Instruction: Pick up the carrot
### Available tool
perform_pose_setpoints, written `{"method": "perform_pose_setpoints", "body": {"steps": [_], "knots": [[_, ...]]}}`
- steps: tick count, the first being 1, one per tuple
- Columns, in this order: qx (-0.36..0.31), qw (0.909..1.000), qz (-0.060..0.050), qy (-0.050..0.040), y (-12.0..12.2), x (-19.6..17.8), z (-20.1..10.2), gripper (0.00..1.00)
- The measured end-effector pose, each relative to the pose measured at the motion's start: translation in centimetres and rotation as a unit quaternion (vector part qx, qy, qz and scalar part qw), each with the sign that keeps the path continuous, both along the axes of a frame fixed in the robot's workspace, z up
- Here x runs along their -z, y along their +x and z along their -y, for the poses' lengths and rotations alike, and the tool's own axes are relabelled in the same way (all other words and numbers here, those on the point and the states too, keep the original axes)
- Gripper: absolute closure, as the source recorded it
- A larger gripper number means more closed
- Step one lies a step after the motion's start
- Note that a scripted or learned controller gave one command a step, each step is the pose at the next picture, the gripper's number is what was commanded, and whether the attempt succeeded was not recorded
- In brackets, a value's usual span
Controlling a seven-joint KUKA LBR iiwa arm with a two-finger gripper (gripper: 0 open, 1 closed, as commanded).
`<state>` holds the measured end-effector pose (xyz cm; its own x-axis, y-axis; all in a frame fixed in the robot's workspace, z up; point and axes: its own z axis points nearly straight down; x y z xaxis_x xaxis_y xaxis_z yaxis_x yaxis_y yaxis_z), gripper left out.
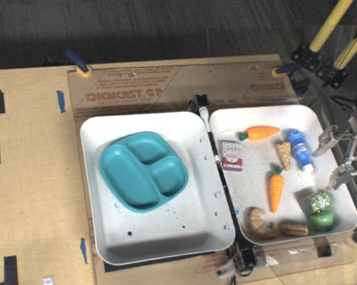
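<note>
Two orange carrots with green tops lie in the right bin (339,227). One carrot (262,133) lies crosswise near the far wall. The other carrot (276,189) lies lengthwise in the middle, green end away from me. My gripper (336,156) hangs over the bin's right rim, its thin metal fingers (327,138) spread open with nothing between them. It stands about a hand's width to the right of both carrots, apart from them.
The right bin also holds a small carton (231,155), a cone (284,155), a blue bottle (298,148), a green apple (322,220) and brown pieces (256,220). A teal divided plate (144,170) lies in the left bin (113,248). Yellow poles (334,16) stand at the back right.
</note>
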<state>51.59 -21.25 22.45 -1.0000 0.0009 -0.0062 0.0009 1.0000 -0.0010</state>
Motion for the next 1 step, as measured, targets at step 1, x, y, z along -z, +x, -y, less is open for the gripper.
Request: {"method": "perform_pose_setpoints", "body": {"steps": [1], "knots": [[0.078,0.9970,0.003,-0.0001,-3.05,12.22,-5.69,0.00]]}}
